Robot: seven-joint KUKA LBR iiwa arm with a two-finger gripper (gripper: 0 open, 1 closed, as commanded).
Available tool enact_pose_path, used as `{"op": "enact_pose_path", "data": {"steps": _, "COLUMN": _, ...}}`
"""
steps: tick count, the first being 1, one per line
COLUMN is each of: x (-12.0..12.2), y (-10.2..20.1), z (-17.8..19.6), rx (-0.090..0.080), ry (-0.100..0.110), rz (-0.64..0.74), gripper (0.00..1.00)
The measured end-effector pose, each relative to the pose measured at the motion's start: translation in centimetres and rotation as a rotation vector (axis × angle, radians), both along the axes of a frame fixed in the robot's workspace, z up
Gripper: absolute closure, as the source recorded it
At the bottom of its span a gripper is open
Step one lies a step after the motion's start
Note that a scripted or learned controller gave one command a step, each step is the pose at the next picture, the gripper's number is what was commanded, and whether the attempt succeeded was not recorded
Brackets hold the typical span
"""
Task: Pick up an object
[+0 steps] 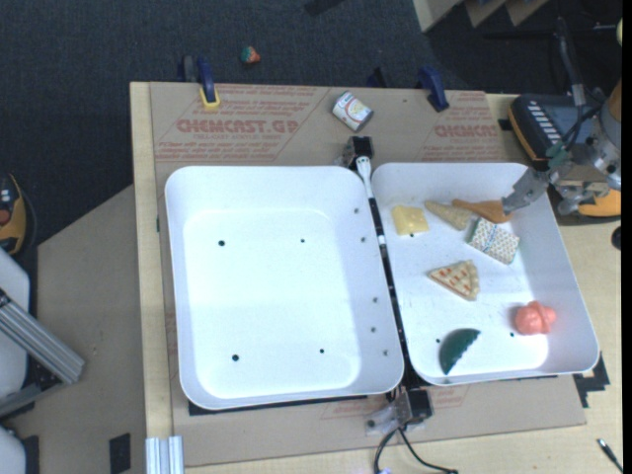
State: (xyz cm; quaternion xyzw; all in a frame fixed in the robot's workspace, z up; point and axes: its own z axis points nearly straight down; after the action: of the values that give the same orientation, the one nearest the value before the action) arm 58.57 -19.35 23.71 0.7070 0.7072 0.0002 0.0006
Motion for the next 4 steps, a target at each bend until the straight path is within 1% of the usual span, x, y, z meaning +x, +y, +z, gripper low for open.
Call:
{"op": "enact_pose_path", "data": {"steps": 1, "x": 0.1, "y": 0.0, "z": 1.1, "rx": -0.001, "ry": -0.003, "rz": 0.001, "gripper": 1.00}}
{"op": "enact_pose_path", "data": {"steps": 2, "x": -1.2, "y": -3.0, "z": 11.3, "rx": -0.006, "ry": -0.010, "rz": -0.002, "gripper": 1.00}}
{"op": "enact_pose_path", "data": {"steps": 3, "x": 4.5, "y": -3.0, "z": 23.9, "rx": -0.008, "ry": -0.018, "rz": 0.004, "gripper": 1.00}}
{"op": "enact_pose_path", "data": {"steps": 4, "x": -3.2, "y": -1.8, "z": 19.9, "rx": 0.003, "ry": 0.005, "rz": -0.003, "gripper": 1.00}}
